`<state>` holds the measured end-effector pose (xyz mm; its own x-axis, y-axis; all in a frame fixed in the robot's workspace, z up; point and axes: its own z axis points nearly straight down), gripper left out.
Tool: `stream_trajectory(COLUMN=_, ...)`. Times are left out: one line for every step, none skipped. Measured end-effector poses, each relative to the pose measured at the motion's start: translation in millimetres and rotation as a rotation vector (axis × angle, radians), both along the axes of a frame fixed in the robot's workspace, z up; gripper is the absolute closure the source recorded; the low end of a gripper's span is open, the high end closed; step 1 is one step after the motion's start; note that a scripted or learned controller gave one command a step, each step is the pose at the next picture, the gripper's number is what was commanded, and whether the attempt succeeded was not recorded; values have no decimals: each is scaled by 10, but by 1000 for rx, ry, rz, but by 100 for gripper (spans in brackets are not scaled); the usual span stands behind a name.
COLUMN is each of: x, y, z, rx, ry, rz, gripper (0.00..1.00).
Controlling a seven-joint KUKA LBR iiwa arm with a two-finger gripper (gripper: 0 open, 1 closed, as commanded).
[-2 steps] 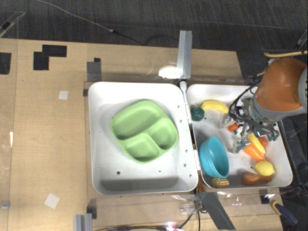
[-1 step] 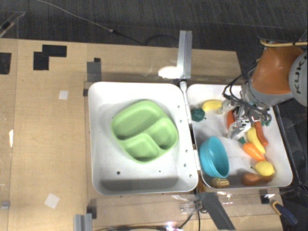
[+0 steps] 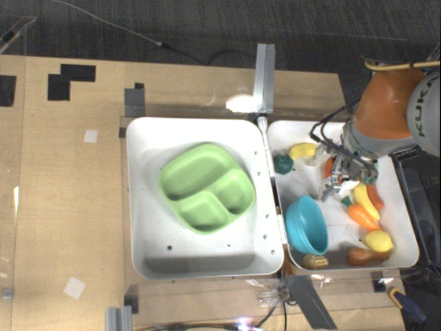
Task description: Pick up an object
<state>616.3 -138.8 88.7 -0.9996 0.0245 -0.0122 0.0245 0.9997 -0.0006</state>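
Landmark: the blue bowl (image 3: pixel 306 225), lying on its side in the right bin (image 3: pixel 408 254), against that bin's left wall.
Arm: the grey arm with its orange band (image 3: pixel 389 105) reaches in from the right, above and right of the blue bowl.
Gripper: the gripper (image 3: pixel 335 183) hangs just above and right of the blue bowl, over the middle of the right bin — its metal parts are small and cluttered, and I cannot tell how they stand or whether they touch anything.
Hold: nothing can be made out in its grasp.
Nearby items: a yellow piece (image 3: pixel 302 151) lies above the blue bowl near the bin's far side; a small teal item (image 3: pixel 282 163) sits just above the bowl by the left wall.
Right of the bowl: a banana-like yellow piece (image 3: pixel 362 196), an orange carrot-like piece (image 3: pixel 362 217) and a lemon (image 3: pixel 378 241) lie close together.
Below the bowl: a brownish item (image 3: pixel 359 256) lies to the lower right, and a small tan item (image 3: pixel 316 260) just under the bowl's rim.
Left of the bowl: the left bin (image 3: pixel 145 254) holds a green divided plate (image 3: pixel 207 186) — well apart from the gripper.
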Motion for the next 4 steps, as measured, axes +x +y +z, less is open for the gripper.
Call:
stream_trajectory(x=-65, y=226, z=3, rx=2, ry=-1, rz=-172, gripper=0)
stream_trajectory(x=-351, y=239, z=12, rx=1, ry=-4, rz=-189, gripper=0)
stream_trajectory(x=-301, y=250, z=165, rx=0, ry=-20, rz=-182, gripper=100)
stream_trajectory(x=302, y=127, z=505, rx=5, ry=-1, rz=-438, gripper=100)
